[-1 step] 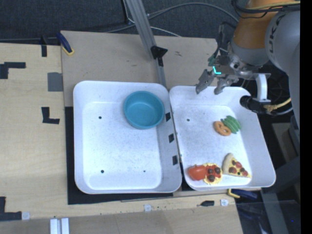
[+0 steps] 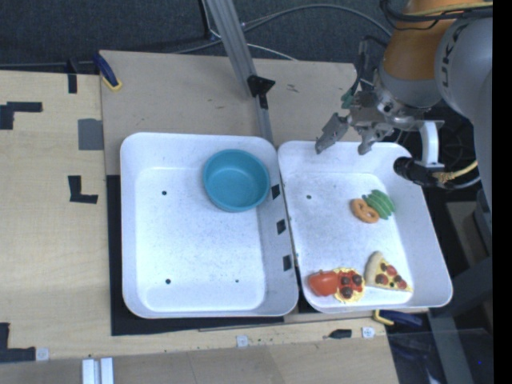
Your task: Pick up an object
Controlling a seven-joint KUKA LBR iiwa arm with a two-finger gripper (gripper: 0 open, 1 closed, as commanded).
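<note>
My gripper (image 2: 348,140) hangs above the far edge of the right bin (image 2: 320,214), its two fingers spread apart and nothing between them. Well below it in that bin lie an orange pretzel (image 2: 364,210) touching a green leafy piece (image 2: 379,202), a pizza slice (image 2: 387,274) near the front right corner, and a red tomato piece (image 2: 323,282) against a round topped pastry (image 2: 348,284). A blue bowl (image 2: 235,180) sits upright at the back of the left bin (image 2: 160,246).
A slanted metal pole (image 2: 237,46) runs from the top down to the gap between the bins. Black cables (image 2: 448,174) loop at the right of the right bin. Black tape marks (image 2: 76,189) lie on the bench at left.
</note>
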